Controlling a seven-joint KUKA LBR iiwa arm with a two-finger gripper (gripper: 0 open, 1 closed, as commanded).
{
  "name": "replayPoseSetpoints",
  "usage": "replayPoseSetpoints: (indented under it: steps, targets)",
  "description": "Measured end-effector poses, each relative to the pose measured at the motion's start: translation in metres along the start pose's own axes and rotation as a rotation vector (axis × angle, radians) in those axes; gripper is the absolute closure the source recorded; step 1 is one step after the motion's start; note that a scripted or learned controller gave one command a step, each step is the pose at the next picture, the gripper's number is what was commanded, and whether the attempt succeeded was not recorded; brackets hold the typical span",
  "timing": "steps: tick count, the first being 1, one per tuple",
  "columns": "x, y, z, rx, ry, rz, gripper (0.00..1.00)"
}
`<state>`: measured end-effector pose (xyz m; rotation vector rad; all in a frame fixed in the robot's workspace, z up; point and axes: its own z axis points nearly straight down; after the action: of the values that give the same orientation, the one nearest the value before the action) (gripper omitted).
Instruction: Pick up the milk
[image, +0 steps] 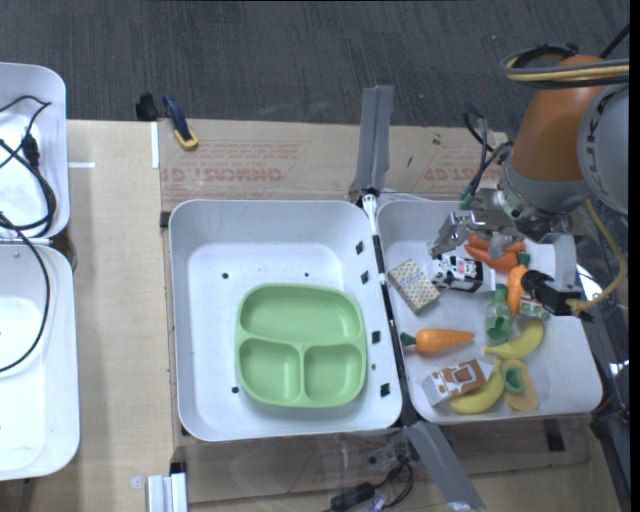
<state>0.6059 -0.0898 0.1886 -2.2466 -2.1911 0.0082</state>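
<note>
The arm (565, 120) reaches in from the right and bends down over the far part of the right bin (570, 395). Its gripper (455, 235) hangs just above the black-and-white milk carton (458, 271), which lies among toy food beside a carrot (443, 341). The green plate (301, 345) sits in the left bin (200, 300).

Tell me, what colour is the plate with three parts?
Light green plate, seen in the camera view.
</note>
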Motion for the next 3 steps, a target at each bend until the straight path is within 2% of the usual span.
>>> replayPoseSetpoints:
  steps: [1,2,3]
  targets:
    - [-0.045,-0.024,0.099,-0.003,0.001,0.001,0.0]
    - [-0.065,0.034,0.008,-0.003,0.0,0.02,0.0]
    - [-0.069,0.055,-0.069,-0.003,-0.001,-0.024,0.0]
